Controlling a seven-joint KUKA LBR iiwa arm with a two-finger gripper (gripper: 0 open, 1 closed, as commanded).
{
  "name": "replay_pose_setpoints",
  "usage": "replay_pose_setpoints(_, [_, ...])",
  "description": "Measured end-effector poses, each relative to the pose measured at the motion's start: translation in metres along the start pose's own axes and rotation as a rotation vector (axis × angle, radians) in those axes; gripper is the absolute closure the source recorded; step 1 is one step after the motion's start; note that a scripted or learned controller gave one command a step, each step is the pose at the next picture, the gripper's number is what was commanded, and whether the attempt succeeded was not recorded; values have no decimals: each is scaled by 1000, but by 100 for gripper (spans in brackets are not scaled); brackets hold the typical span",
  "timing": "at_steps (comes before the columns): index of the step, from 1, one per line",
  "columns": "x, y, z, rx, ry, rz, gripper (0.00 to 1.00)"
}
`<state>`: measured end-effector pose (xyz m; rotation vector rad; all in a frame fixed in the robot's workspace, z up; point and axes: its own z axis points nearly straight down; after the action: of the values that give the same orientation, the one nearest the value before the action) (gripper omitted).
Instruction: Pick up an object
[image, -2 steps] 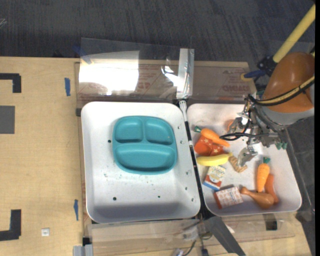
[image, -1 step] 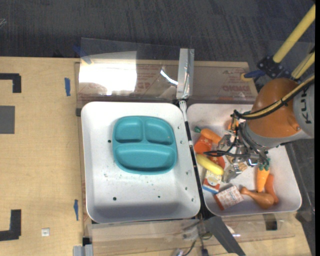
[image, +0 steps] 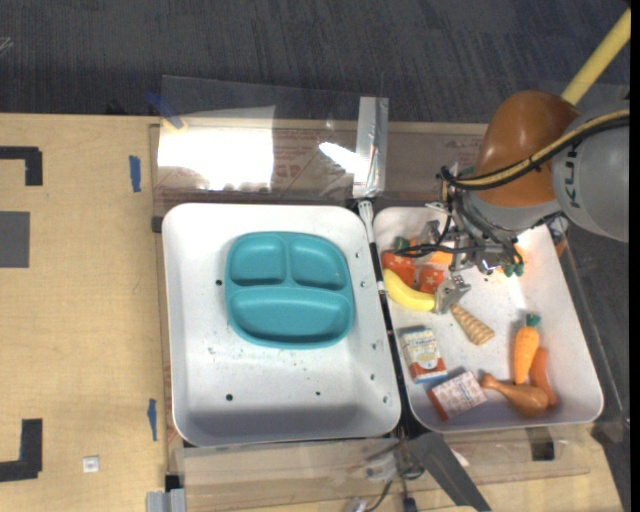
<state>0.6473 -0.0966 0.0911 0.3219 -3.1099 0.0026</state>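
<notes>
Counter: a light wooden counter (image: 80, 300) with black tape marks, and dark floor behind it.
Left bin: a white bin (image: 200, 400) with a teal plate (image: 290, 288) in it. The plate has little sections.
Right bin: a second white bin (image: 575, 350) full of toy food.
Toys: a yellow banana (image: 405, 293) and something red and orange (image: 415, 270) near the top of the bin, touching each other. A brown cone (image: 472, 326) sits just below them. Two small packets (image: 422, 352) lie lower down. An orange carrot (image: 525, 348) and a brown drumstick (image: 518, 394) lie on the right side.
Arm: the grey arm (image: 590, 180) with its orange band reaches in over the top of the right bin.
Claw: the claw (image: 452, 295) hangs low, just beside the banana and above the cone. I cannot tell if it is apart or together, because wires and metal bits crowd it.
Thing to grab: I guess it is the banana or the cone, since those are closest.
How far along: nothing looks lifted yet. All the toys lie in the bin. The grab and the lift are left to do.
</notes>
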Motion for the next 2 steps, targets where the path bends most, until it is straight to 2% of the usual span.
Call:
replay_pose_setpoints(1, [-7, 0, -14, 8, -34, 0, 100])
replay_pose_setpoints(2, [-17, 74, -153, 2, -38, -7, 100])
